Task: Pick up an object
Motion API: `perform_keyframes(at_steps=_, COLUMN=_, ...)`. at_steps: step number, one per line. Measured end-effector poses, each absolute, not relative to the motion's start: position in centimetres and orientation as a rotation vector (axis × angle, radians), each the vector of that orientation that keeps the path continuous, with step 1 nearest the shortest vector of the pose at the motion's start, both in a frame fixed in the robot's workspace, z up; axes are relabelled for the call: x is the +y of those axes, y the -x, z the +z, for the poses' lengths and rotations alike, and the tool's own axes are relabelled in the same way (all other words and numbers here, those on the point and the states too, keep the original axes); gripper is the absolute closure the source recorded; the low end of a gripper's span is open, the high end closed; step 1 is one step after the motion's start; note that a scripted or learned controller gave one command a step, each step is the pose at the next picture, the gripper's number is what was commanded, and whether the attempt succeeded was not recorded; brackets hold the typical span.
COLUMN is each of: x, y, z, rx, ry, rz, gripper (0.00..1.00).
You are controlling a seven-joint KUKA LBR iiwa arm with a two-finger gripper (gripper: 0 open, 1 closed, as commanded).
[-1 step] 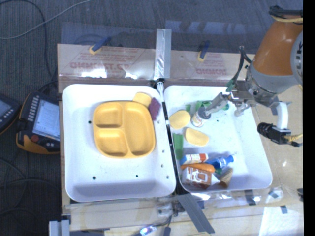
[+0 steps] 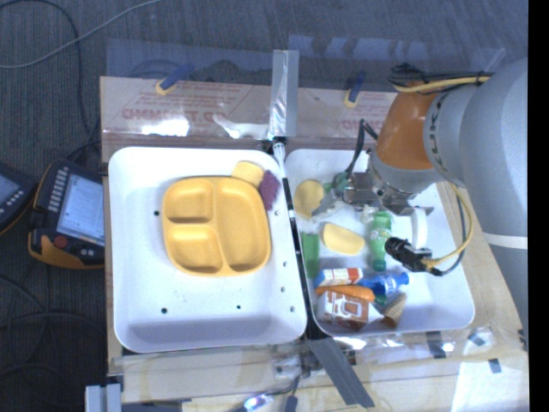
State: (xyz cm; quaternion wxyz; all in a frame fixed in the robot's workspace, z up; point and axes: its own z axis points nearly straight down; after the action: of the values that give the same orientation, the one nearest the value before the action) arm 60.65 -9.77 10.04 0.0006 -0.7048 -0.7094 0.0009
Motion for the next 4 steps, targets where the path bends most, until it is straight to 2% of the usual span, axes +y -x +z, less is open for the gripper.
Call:
perform_keyframes(at_steps=1, x=-14.26, y=-54.29, z=9.23, rx=-2.063, ry=2.373, rz=0.0, gripper=0.0)
perform_keyframes(at_steps=2, x=-14.23, y=-54.31, z=9.23, rx=-2.063, ry=2.373, rz=0.0, gripper=0.0)
perform_keyframes(at_steps=3, x=-14.17, y=-54.43, z=10.22, rx=-2.064, ry=2.372, rz=-0.004, gripper=1.0)
perform_keyframes(at_steps=4, x=-14.16, y=-54.43, z=10.22, rx=-2.064, ry=2.372, rz=-0.004, gripper=0.0)
